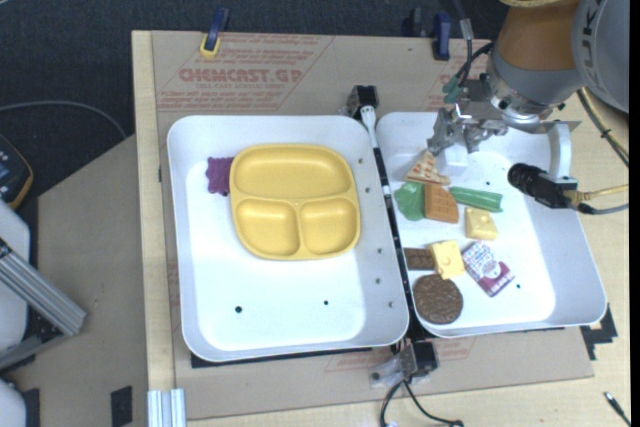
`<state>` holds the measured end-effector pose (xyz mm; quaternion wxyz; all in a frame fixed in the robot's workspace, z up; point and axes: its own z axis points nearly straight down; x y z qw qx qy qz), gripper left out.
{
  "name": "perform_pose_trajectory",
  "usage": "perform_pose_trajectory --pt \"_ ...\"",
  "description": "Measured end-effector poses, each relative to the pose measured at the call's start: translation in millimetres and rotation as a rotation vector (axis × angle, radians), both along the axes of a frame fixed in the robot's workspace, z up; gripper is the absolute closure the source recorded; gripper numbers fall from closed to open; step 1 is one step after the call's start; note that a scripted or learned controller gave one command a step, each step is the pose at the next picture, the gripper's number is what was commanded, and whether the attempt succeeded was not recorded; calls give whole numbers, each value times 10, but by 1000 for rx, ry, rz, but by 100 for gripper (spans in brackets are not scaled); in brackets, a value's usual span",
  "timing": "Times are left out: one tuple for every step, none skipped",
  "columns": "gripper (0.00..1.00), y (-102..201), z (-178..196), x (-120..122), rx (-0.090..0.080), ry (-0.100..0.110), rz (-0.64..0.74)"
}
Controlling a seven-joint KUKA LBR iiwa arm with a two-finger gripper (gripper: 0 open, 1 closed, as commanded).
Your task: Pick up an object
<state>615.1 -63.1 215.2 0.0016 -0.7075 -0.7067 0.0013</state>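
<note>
Two white bins, one yellow tray, one brown cookie; gripper, its closure unclear, overhead.

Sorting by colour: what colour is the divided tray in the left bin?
Yellow: the divided tray, seen in the camera view.
</note>
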Motion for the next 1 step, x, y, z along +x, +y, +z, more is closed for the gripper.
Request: perform_pose_trajectory --pt "100 -28 1 40 -1 -5 1"
